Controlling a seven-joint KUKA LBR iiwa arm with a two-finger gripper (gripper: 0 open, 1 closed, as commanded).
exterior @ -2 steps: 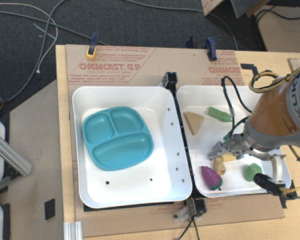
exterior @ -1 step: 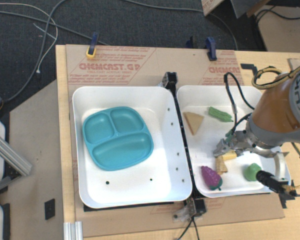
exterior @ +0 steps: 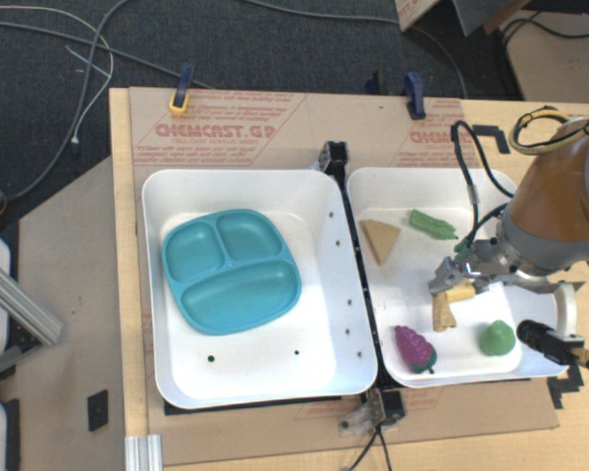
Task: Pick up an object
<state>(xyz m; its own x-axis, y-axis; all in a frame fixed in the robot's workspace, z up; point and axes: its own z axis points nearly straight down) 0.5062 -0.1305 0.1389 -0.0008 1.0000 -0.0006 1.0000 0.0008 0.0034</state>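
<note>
1. Desk (exterior: 128, 263): covered with a brown cardboard sheet carrying red print, held at the far edge by a yellow clamp (exterior: 184, 86) and a blue clamp (exterior: 413, 94). Two shallow white bins sit side by side on it.
2. Left white bin (exterior: 177, 361): holds one teal plastic plate with three compartments (exterior: 232, 270), lying flat, roughly central and toward the bin's left side.
3. Right white bin (exterior: 393, 189): holds five small items.
   - Tan wedge-shaped piece (exterior: 378, 238), near the left wall, far half of the bin.
   - Green elongated vegetable-shaped toy (exterior: 431, 225), just right of the wedge, lying at a slant.
   - Tan, bread-coloured stick-like piece (exterior: 446, 306), mid-bin, directly under the claw.
   - Purple grape-bunch toy with a green end (exterior: 413, 348), near the front wall.
   - Round green toy (exterior: 497, 339), front right, well apart from the grapes.
4. Arm: grey with an orange band (exterior: 555, 204), reaches in from the right over the right bin.
5. Claw (exterior: 461, 275): low over the mid-bin, at the top end of the tan stick-like piece. Cannot tell whether the claw is apart, together or clamped; contact with the piece is also unclear.
6. Dark carpet with loose grey cables (exterior: 88, 47) lies beyond the desk.
</note>
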